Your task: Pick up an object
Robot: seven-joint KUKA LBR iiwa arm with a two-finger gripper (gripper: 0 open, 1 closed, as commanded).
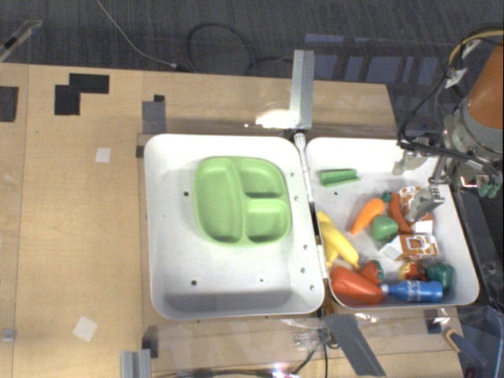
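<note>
My gripper (pixel 429 201) hangs over the right side of the right bin (pixel 465 246), above a pile of toy food. Just to its left lie a red-orange piece (pixel 400 211), a green round piece (pixel 384 228) and an orange carrot (pixel 366 215). A small white-and-orange box (pixel 418 246) sits just below the gripper. Toward the front of the bin lie a yellow banana (pixel 339 242), a red pepper (pixel 354 286), a blue bottle (pixel 413 291) and a dark green piece (pixel 441 274). A green pod (pixel 339 177) lies alone at the back left of that bin.
The left bin (pixel 169 211) holds a green divided plate (pixel 240 199). A metal post (pixel 302 93) stands behind the wall between the bins. Black cables (pixel 421 124) trail from the arm above the right bin's back edge.
</note>
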